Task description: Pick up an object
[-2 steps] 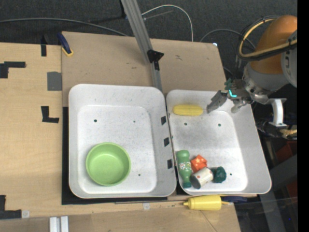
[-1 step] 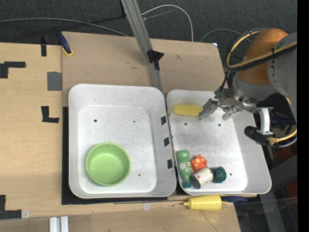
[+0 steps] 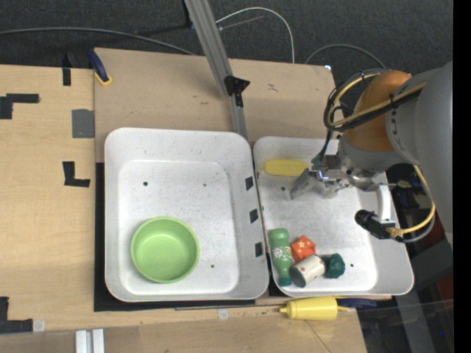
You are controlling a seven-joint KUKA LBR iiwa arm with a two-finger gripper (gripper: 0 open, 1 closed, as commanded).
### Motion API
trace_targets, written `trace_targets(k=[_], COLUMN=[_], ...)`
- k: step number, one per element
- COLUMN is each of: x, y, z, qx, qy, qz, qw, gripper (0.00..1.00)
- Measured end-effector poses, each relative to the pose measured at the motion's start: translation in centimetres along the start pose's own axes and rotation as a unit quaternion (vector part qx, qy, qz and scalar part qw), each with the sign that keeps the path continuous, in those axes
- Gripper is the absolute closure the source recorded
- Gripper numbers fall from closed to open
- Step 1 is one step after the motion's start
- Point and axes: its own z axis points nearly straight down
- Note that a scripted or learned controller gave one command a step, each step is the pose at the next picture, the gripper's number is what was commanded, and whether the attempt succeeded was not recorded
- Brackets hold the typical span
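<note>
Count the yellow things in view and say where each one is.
2. One yellow object lies at the far end of the right bin, just left of the tool. The other yellow object lies on the bench outside that bin's near edge.

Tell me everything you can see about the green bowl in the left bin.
The green bowl is round, light green and looks like smooth plastic. It stands upright with its open side up, and nothing shows inside it. It rests on the floor of the left bin, in the near-left corner, close to the bin's walls; whether it touches them I cannot tell. No other object touches it. The end effector is far from it, over the right bin.
</note>
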Motion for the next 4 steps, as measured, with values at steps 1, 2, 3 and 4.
trace_targets(k=[1,2,3,4], x=[0.0,0.1,-0.5,-0.4], y=[0.0,0.0,-0.5,-0.5], z=[1.0,-0.1,-6.0,-10.7], qx=[-0.003,-0.003,-0.006,-0.006], qy=[-0.001,-0.001,-0.001,-0.001], qz=[0.0,-0.001,0.001,0.0], qw=[1.0,1.0,1.0,1.0], gripper=[0.0,1.0,1.0,1.0])
